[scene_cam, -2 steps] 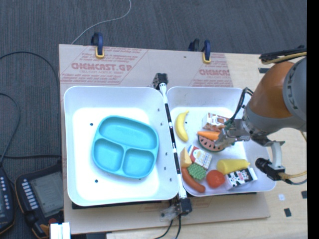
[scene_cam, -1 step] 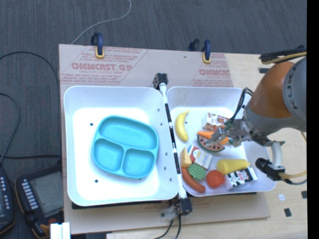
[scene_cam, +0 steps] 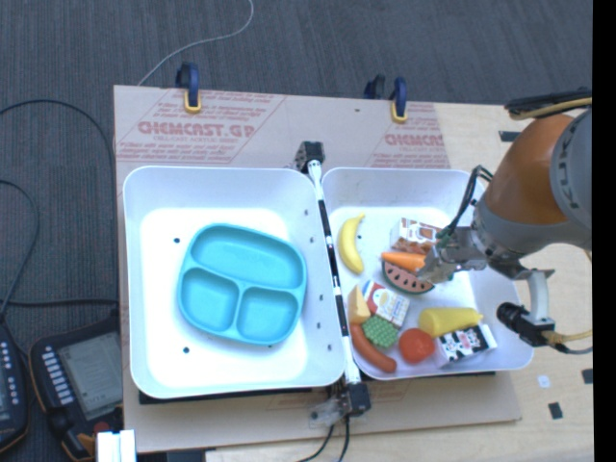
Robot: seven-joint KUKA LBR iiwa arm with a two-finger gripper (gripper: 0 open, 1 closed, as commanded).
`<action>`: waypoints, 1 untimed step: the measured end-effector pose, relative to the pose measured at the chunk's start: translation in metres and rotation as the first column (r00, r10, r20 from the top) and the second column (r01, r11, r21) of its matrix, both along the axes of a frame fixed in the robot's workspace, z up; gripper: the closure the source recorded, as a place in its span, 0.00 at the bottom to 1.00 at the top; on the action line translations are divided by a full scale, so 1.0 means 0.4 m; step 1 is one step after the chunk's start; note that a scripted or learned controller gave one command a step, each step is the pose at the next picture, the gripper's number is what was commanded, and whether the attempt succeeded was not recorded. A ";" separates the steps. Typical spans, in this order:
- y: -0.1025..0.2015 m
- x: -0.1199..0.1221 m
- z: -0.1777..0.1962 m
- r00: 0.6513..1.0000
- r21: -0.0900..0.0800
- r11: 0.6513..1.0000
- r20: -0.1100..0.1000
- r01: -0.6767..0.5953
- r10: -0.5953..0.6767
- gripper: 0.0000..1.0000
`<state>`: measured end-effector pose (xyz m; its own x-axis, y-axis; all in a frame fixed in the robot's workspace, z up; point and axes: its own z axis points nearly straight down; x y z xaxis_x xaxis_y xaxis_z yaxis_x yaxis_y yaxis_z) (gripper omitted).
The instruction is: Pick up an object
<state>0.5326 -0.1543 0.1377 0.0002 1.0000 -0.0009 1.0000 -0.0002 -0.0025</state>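
Gripper (scene_cam: 438, 255) hovered over watermelon slice (scene_cam: 406, 279) and carrot (scene_cam: 404, 259) in right bin (scene_cam: 385, 180); finger state could not be told.

"CHEMCAST GP" on the board (scene_cam: 202, 128) (printed twice, red).

Right bin (scene_cam: 332, 186) is a jumble of toy food: yellow banana (scene_cam: 350, 243) standing upright-ish at the left, carrot (scene_cam: 404, 259) over a watermelon slice (scene_cam: 406, 279) mid-bin, and down at the frame's lower right a sausage (scene_cam: 372, 346), tomato (scene_cam: 417, 346) and yellow wedge (scene_cam: 449, 319).
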 end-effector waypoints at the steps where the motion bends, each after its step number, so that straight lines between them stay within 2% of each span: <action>1: 0.000 0.000 0.000 1.000 0.000 1.000 0.000 0.000 0.000 0.00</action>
<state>0.5325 -0.1541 0.1376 0.0002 1.0000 -0.0006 1.0000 -0.0002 -0.0029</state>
